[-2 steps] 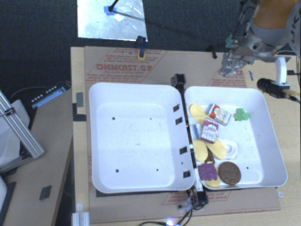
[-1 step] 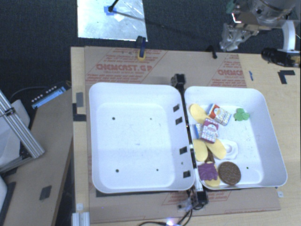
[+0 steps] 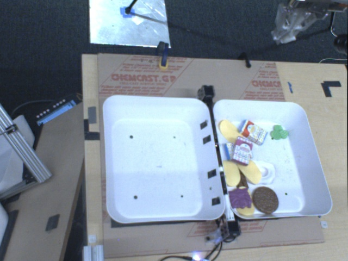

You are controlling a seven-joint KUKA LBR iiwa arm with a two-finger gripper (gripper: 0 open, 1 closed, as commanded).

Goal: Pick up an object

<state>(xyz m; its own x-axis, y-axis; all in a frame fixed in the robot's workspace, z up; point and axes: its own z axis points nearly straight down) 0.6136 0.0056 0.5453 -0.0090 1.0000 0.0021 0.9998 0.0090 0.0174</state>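
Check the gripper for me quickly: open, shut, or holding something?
Gripper: cannot be told; it sits at the top right, beyond the bench, away from the right bin, with nothing seen in it.

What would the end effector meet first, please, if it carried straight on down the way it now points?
Probably nothing in the bins. The end effector hangs at the view's upper right, tipped down and slightly left over the dark floor beyond the bench, so it would likely meet the floor first; depth is unclear from this single view.
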